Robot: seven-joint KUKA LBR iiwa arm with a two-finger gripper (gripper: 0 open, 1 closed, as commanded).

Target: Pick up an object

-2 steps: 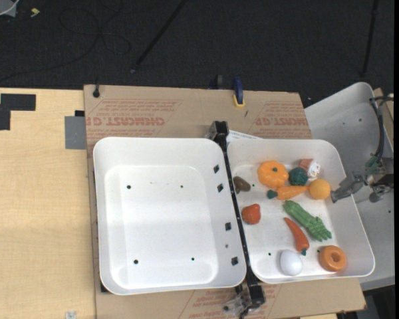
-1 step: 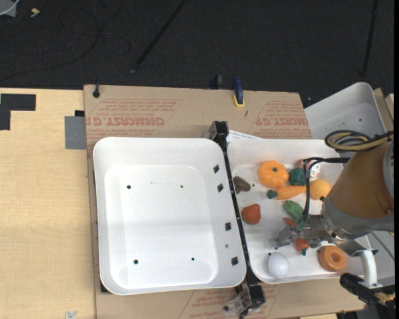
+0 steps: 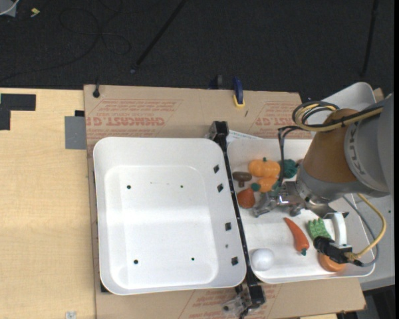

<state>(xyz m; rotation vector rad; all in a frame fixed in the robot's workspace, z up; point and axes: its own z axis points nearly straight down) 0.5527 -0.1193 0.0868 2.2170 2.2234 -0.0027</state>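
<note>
Two white bins sit side by side on a cardboard sheet (image 3: 159,115) on the bench. Left bin (image 3: 159,214) is the larger in view. Right bin (image 3: 279,264) holds all the loose items.

Arm (image 3: 349,155) comes in from 3 o'clock, grey body with an orange-brown band, and slants down toward the centre of the right bin. Cables loop over it at its 12 o'clock side. Gripper (image 3: 271,203) is low in the bin, pointing toward 9 o'clock. Jaws: cannot tell how far apart; nothing visibly between them.

Items, big to small:
- orange gourd (image 3: 265,169), just at 12 o'clock of the gripper
- red pepper (image 3: 296,235), at 5 o'clock of the gripper, apart from it
- orange slice (image 3: 331,263), at the bin's 4 o'clock corner
- white ball (image 3: 262,258), at the bin's 7 o'clock corner
- green piece (image 3: 318,229), just at 3 o'clock of the pepper
- small red fruit (image 3: 245,198), just at 9 o'clock of the gripper
- brown piece (image 3: 241,176), at 9 o'clock of the gourd
</note>
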